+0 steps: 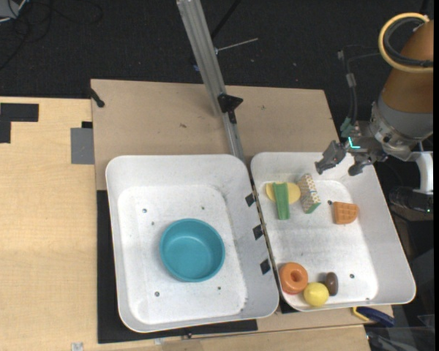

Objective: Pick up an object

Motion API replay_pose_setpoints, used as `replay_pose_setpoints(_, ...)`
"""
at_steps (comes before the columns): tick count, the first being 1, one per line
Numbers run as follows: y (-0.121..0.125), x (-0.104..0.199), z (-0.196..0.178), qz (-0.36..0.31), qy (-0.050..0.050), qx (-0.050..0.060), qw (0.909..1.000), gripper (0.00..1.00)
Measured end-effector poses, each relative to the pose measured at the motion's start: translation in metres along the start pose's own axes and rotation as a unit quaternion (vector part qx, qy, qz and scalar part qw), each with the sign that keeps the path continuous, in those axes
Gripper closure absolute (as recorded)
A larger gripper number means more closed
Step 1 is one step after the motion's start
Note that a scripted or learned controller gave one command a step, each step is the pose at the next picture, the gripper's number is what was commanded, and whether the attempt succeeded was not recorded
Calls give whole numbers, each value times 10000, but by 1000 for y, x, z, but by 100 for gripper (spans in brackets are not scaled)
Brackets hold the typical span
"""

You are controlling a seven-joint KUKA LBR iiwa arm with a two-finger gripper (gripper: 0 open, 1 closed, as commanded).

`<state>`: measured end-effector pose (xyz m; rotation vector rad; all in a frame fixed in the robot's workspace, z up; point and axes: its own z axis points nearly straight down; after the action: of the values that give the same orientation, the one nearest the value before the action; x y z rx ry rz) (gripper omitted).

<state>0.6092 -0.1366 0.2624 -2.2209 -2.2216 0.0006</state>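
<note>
Objects to pick: loose items lying in the right bin (pixel 395 269), none between the hand's fingers.
Left bin (pixel 124 196): touches the right bin's left wall; holds a teal bowl (pixel 192 249), upright, near its centre.
Green piece (pixel 281 199): upper left of the right bin, lying across a yellow piece (pixel 293 192).
Striped block (pixel 309 194): just right of the green piece, tilted.
Orange ring (pixel 293 276): right bin's lower part, beside a yellow ball (pixel 316 294) and a brown ring (pixel 329 282).
Orange wedge (pixel 344 212): right of the striped block, apart from it.
Hand (pixel 344 159): above the right bin's upper rim, fingers spread apart, holding nothing.
</note>
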Motion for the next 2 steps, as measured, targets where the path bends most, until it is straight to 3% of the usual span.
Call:
replay_pose_setpoints(1,0,0,0,0,0,0,10000,0)
replay_pose_setpoints(2,-9,-4,48,2,3,22,10000,0)
